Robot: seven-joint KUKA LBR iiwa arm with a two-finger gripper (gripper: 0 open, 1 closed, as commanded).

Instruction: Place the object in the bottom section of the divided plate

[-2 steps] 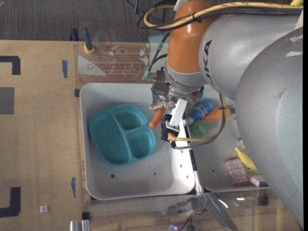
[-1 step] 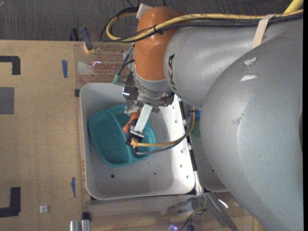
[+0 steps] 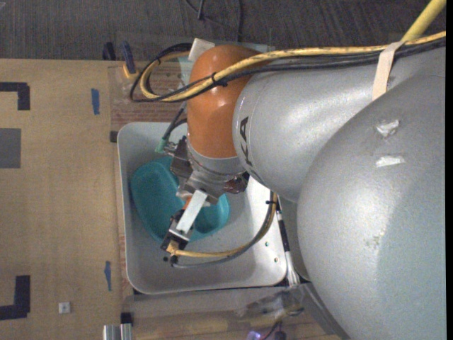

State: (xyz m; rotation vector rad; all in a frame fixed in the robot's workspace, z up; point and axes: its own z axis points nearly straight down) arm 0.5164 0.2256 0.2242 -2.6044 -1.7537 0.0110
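Across right and centre, grey arm covers much of the view, orange band above the wrist. Under it, white bin holds teal divided plate toward its left side. Gripper sits low over plate; spread or closed, cannot tell.

The pale wooden bench carries 1 shallow white bin, set near its right side. On the bare board to the bin's left are 2 black tape corner marks, 2 short blue tape strips and a grey patch. A teal divided plate lies on the bin's floor.
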